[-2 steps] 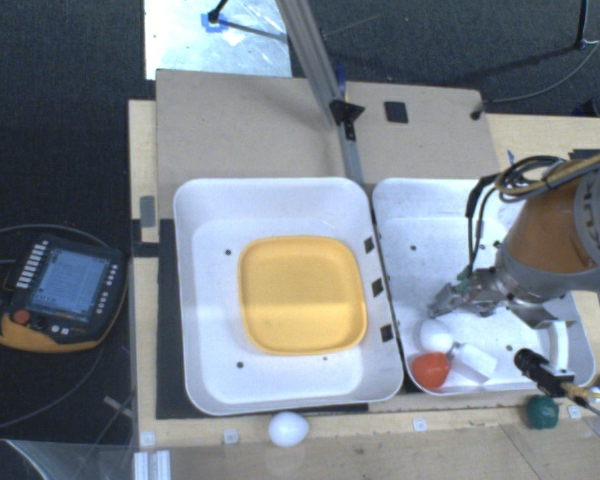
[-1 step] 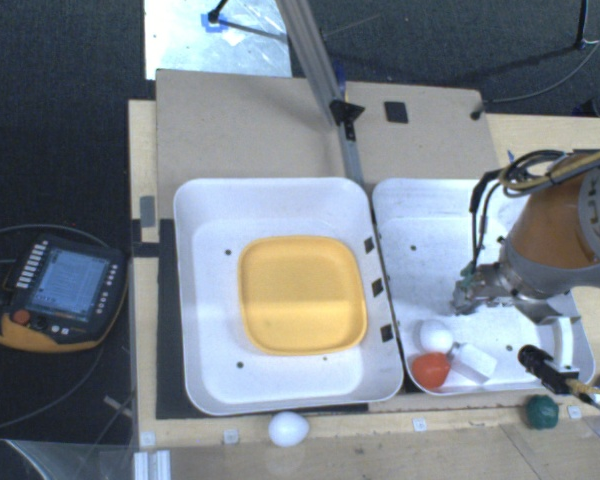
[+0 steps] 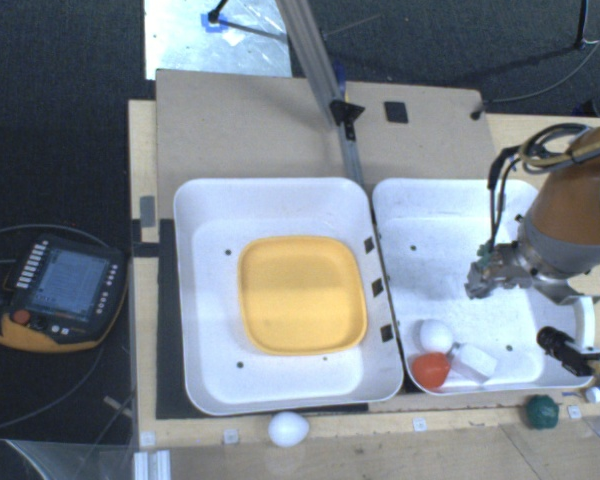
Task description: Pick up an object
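Camera view has your arm (image 3: 580, 208) coming in from the right, orange band over the right bin's (image 3: 420, 218) far-right corner, wrist angled down and leftward. The gripper (image 3: 483, 276) hangs over the middle of that bin, above bare white floor; you cannot tell from this angle how far its fingers are spread, and nothing shows between them.

Look to the near edge of the right bin: a white ball (image 3: 435, 336) sits there, an orange-red ball (image 3: 431, 370) touching the near-left corner wall just beside it, and a small white block (image 3: 474, 361) lying tilted to their right. All three sit nearer than the gripper and to its left, apart from it.

Room to move: the far half of the right bin is open floor. The left bin (image 3: 205, 218) holds a yellow square plate (image 3: 302, 294) in its middle.

Outside the bins, a white egg-shaped object (image 3: 288, 428) lies on the bench by the left bin's near edge, a dark green ball (image 3: 542, 411) by the right bin's near-right corner, and a teach pendant (image 3: 60, 290) far left.
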Available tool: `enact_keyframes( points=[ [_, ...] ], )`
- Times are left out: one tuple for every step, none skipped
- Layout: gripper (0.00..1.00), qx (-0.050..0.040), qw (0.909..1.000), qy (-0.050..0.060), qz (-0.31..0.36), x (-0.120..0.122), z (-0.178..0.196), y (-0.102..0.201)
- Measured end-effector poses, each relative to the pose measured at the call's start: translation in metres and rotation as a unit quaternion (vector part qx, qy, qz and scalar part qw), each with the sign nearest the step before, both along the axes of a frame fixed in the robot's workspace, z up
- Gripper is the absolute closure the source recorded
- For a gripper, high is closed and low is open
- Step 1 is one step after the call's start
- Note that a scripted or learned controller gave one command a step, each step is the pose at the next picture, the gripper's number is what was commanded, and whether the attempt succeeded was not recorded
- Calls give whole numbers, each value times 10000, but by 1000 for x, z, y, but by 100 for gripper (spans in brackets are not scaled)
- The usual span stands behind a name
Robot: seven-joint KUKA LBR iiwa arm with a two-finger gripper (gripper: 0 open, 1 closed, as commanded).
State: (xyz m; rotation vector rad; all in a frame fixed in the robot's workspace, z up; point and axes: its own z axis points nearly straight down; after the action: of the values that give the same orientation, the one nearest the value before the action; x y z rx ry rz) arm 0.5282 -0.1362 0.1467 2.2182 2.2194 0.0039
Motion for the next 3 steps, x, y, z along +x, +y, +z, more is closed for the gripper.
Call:
enact_keyframes(
  points=[
    [100,0,10000,-10,3,1,63,2],
    [100,1,10000,-1,1,8,108,-2],
    [100,4,10000,19,17,40,100,47]
  ],
)
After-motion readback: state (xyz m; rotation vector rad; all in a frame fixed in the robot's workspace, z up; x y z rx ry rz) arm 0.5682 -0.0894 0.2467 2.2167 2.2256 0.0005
